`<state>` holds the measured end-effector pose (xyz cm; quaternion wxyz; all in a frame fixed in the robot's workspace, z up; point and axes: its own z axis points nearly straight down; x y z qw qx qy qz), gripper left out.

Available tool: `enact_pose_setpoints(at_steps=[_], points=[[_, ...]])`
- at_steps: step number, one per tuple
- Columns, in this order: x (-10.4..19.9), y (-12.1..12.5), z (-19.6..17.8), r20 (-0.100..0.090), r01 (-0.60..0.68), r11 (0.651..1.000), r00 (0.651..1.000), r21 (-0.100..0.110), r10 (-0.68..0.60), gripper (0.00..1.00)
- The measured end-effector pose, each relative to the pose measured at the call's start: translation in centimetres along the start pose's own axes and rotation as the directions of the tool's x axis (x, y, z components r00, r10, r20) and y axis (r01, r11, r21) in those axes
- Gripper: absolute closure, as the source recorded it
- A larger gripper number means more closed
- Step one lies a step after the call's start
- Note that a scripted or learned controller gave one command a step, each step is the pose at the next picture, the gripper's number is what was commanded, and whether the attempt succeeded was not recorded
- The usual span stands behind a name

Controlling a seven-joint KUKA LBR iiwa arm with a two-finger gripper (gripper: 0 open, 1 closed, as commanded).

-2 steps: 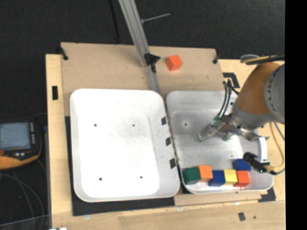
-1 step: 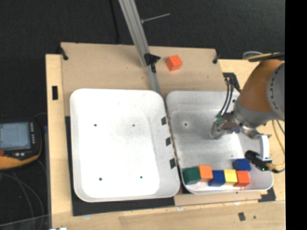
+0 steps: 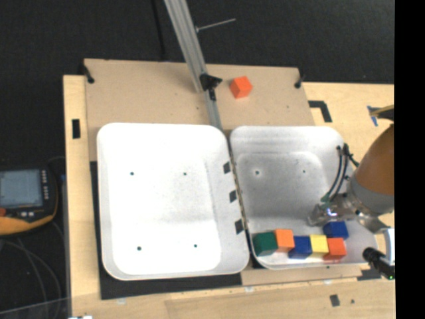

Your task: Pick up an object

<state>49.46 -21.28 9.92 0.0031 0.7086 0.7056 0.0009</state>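
While my grey arm with its orange band (image 3: 378, 168) reaches in from the right, my gripper (image 3: 330, 214) hangs low in the right-hand shallow white bin (image 3: 279, 145), near its front right corner. Whether my fingers are apart or together I cannot tell; the metal there is a blur. Just beside the gripper sits a small dark blue cube (image 3: 337, 230), touching or nearly so. Along the bin's front wall runs a row of small blocks: a green cube (image 3: 264, 242), an orange cube (image 3: 285, 238), a blue cube (image 3: 301, 245), a yellow cube (image 3: 319, 244) and an orange-red cube (image 3: 337, 246). Another orange cube (image 3: 240, 87) lies well apart on the brown board behind the bins. The left-hand white bin (image 3: 166, 198) sits alongside.
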Motion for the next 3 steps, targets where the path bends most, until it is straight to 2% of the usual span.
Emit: enact_pose_setpoints(at_steps=[1,2,3], points=[[0.2,0.2,0.0,0.000,-0.001,1.000,1.000,-0.002,0.001,0.00],[1.3,7.2,0.1,-0.001,0.010,1.000,1.000,-0.002,-0.010,0.00],[5.0,9.9,0.2,-0.002,0.010,1.000,1.000,0.001,-0.010,0.00]])
